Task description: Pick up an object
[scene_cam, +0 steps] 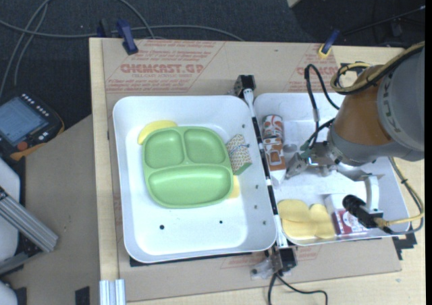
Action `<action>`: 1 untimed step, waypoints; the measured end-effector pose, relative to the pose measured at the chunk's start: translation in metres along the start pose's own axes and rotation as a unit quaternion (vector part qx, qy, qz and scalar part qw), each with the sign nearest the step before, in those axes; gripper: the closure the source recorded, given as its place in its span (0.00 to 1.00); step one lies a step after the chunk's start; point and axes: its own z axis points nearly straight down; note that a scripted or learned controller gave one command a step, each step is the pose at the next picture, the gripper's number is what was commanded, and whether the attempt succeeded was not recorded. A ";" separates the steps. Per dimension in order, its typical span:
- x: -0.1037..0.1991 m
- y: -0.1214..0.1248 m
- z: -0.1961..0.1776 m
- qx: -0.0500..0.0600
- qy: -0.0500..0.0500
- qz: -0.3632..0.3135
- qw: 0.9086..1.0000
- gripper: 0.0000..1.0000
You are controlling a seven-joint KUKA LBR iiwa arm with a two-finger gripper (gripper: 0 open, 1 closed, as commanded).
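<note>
The gripper (295, 165), fingers too blurred to tell their state, hangs in the right bin (297, 104) beside the upright can (273, 140), which looks light, stiff, slippery, best pinched across its sides.

**Arm reaches in low from the right, end effector pointing left**

The grey arm (405, 104) enters from the right edge of the camera view, its thick upper link angled down and to the left. Below it sits the orange band (361, 118), wide and rounded, just above the wrist. From the band the wrist narrows into a metallic end effector (297, 162) that points leftward and slightly down. Black cables loop over the orange band and trail along the wrist. The fingertips are too small and cluttered to read.
</note>
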 end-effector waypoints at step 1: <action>-0.082 0.098 0.003 0.004 0.007 -0.004 1.000 0.00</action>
